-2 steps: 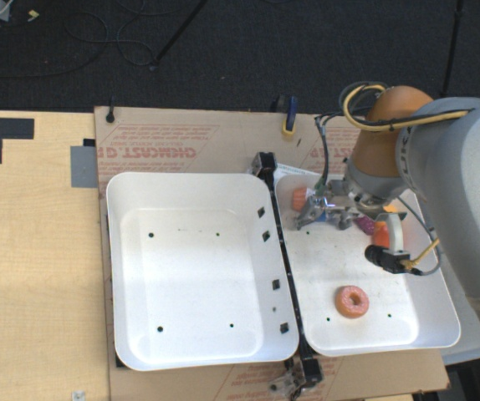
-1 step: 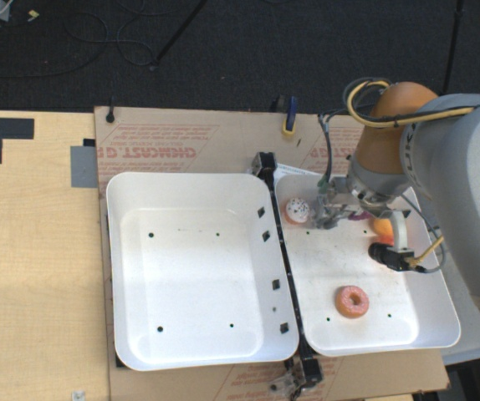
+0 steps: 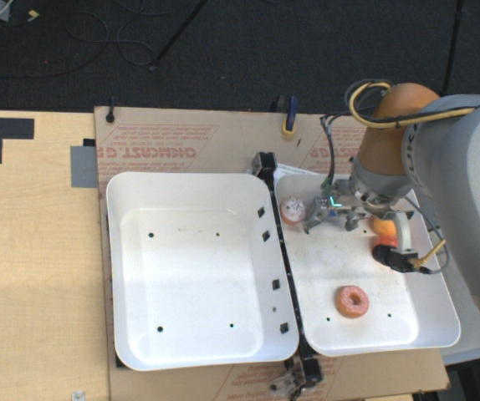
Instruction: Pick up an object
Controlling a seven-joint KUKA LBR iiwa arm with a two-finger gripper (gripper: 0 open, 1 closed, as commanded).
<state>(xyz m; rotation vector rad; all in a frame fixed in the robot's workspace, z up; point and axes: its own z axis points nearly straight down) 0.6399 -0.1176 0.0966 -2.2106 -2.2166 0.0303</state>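
From where I stood, a pale wooden table [image 3: 31,266] carried a sheet of brown cardboard [image 3: 173,144] printed with red lettering, and on the cardboard sat two shallow white bins, side by side and touching. The left bin [image 3: 190,266] showed its bare white floor. The grey arm [image 3: 441,165], with its orange band above the wrist, reached in from the right and hung over the far part of the right bin [image 3: 441,328]. Its end effector [image 3: 334,214] pointed down and leftward, low over the bin floor; I could not tell whether it was released or clenched, and nothing could be seen held in it. Just to its left, near the wall shared by the two bins, lay a small round white and pink object [image 3: 292,210], too small to name further. An orange object [image 3: 382,225] showed just right of the end effector, partly hidden behind the wrist. A pink ring shaped like a doughnut [image 3: 353,301] lay flat nearer the front of the right bin, well apart from the end effector. A blue clamp [image 3: 290,105] gripped the far edge of the cardboard.
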